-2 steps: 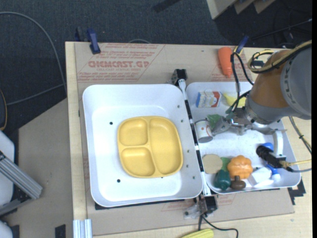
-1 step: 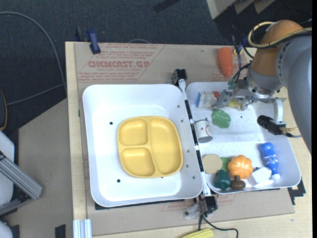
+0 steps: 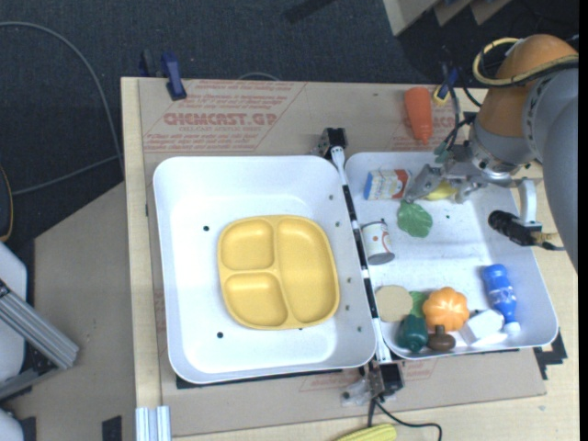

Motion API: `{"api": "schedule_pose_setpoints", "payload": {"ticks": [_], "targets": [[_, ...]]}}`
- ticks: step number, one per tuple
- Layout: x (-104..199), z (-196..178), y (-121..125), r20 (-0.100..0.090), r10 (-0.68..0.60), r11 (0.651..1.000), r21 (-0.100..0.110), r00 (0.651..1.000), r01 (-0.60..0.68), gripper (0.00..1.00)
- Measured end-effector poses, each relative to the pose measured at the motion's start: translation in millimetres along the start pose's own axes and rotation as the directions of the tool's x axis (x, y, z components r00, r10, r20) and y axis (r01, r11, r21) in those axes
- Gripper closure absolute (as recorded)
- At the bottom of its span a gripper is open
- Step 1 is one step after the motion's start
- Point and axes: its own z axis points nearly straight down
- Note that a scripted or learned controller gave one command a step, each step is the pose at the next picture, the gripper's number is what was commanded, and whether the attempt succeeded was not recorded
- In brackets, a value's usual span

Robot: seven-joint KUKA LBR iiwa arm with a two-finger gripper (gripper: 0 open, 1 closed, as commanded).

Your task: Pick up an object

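Overhead view: the gripper (image 3: 439,178) is low at the right bin's (image 3: 533,288) far edge, over a yellow item (image 3: 444,191), near a green leaf (image 3: 414,219). Its grip cannot be told. A yellow divided plate (image 3: 277,271) sits mid left bin (image 3: 184,246).

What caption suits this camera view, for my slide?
Claw lowered into the toy-filled right bin; yellow divided plate waits in left bin.

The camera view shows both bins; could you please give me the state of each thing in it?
yellow plate: empty, flat in the left bin
small can: on its side
blue bottle: lying down
orange pumpkin: upright
green leaf: lying flat
end effector: low over the right bin
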Motion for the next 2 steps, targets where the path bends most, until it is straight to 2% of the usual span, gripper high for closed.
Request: {"api": "schedule_pose_setpoints", "payload": {"ticks": [1, 2], "targets": [[-32, -2, 2, 0.002, -0.001, 1.0, -0.009, 1.0, 0.001, 0.0], [-31, -13, 3, 0.005, -0.003, 1.0, -0.011, 1.0, 0.003, 1.0]]}}
